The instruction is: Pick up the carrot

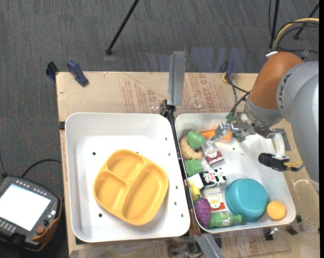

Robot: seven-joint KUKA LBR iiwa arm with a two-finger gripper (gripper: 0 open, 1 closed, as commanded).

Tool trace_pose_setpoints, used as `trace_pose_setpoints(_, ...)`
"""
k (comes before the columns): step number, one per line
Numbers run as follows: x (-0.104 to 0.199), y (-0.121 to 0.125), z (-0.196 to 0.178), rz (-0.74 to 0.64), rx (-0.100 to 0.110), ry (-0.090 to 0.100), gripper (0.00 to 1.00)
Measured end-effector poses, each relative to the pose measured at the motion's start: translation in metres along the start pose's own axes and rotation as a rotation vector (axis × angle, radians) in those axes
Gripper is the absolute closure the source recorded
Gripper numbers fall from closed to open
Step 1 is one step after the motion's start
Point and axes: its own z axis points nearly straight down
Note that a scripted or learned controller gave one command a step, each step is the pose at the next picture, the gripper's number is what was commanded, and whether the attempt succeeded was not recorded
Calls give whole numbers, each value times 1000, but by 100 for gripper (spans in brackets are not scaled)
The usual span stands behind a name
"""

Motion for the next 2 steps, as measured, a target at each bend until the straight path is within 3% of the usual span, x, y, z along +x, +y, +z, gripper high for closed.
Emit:
trace_pose_setpoints(1, -9, -5, 8, 381, 15, 2, 0)
trace_pose_setpoints(2, 15, -5, 10, 604, 21, 1, 0)
